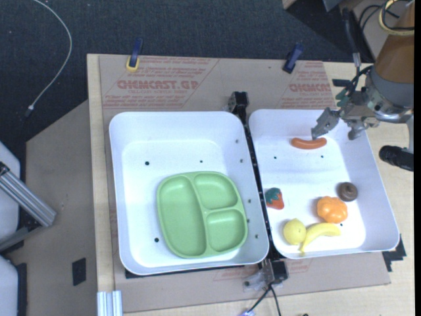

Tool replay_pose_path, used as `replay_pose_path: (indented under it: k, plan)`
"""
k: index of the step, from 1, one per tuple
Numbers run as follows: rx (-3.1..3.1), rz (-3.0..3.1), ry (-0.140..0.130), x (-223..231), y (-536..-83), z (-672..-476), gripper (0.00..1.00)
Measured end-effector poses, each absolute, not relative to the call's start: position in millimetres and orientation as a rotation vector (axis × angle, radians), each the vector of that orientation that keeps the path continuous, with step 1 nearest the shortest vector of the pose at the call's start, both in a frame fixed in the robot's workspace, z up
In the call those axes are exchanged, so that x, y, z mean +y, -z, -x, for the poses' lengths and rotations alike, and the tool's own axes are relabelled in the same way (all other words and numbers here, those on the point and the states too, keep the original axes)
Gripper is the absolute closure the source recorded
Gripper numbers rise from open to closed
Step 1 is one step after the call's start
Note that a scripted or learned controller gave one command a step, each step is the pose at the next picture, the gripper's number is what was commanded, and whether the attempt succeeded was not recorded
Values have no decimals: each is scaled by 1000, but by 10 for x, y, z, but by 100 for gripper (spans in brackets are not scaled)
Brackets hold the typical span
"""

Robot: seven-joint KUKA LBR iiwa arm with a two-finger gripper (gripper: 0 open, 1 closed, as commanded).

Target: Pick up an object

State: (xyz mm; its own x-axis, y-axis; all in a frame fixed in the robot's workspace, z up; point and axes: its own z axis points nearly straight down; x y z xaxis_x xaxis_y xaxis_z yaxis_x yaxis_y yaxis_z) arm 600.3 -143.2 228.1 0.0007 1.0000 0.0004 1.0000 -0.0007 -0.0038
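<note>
In the right bin (299,176) lie several toy foods. An orange sausage (309,143) rests near the far wall. A red strawberry (274,198) sits by the left wall. A brown doughnut (347,191), an orange pepper (331,209), a yellow lemon (295,230) and a banana (320,234) cluster at the near right. My gripper (338,130) hangs over the bin's far right corner, open, with nothing between its fingers. Its left finger (321,126) is just above and right of the sausage.
The left bin (131,176) holds a green divided plate (200,212). A black clamp (238,101) sits between the bins at the far side. Blue clips (293,56) hold the cardboard base at its far edge.
</note>
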Motion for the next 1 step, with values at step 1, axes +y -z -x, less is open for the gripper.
replay_pose_path:
  k: [1]
  plan:
    - [-2222,2222,0,-1432,-2302,-6014,0]
